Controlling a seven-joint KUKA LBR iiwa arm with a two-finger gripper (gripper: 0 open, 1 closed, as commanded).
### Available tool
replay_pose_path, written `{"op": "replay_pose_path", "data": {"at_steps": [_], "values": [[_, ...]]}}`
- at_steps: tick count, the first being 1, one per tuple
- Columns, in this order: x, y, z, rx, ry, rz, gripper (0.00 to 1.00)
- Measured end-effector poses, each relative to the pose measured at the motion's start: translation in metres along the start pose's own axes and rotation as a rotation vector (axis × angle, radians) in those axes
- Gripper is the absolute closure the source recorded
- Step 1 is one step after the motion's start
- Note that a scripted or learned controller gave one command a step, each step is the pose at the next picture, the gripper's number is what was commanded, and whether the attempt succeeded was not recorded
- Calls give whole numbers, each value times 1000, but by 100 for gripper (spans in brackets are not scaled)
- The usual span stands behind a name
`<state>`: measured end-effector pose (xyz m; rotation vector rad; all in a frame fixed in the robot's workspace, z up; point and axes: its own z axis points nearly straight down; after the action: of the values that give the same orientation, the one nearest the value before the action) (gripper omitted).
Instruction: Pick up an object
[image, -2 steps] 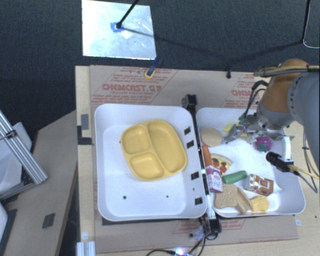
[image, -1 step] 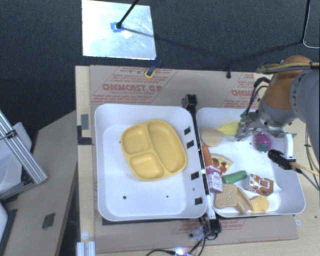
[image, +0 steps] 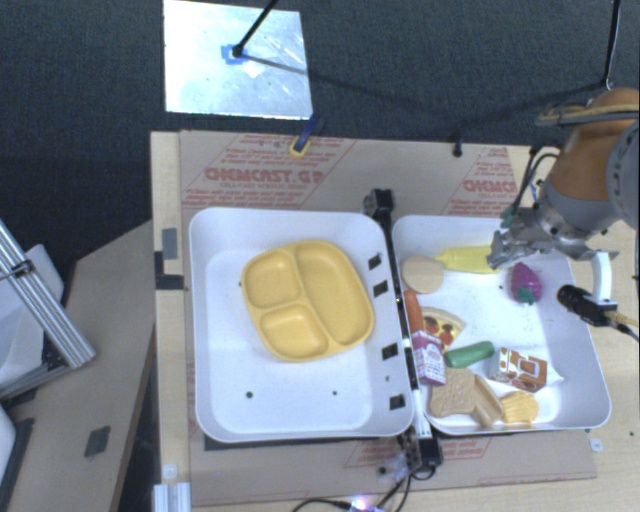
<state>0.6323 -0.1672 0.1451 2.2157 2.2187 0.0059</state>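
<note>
My gripper (image: 512, 248) hangs over the back of the right bin (image: 585, 350), at the end of the grey arm with the orange band (image: 590, 160). Just left of it lies a yellow corn-like piece (image: 462, 260), its right end under the gripper. A purple toy (image: 526, 284) lies just below and right of the gripper. Nothing is visibly held. Further left in the bin sits a beige round piece (image: 421, 273).
The right bin also holds an orange stick (image: 412, 308), a pizza slice (image: 442, 325), a red packet (image: 430, 362), a green pickle (image: 468, 353), a small box (image: 522, 369), toast (image: 463, 395) and a yellow chip (image: 518, 408). The left bin (image: 215, 330) holds a yellow compartment plate (image: 305, 298).
</note>
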Motion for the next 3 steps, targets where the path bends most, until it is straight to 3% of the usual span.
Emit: {"op": "replay_pose_path", "data": {"at_steps": [2, 3], "values": [[6, 4, -82, 0, 1, -4, 100], [47, -22, -73, 7, 3, -7, 100]]}}
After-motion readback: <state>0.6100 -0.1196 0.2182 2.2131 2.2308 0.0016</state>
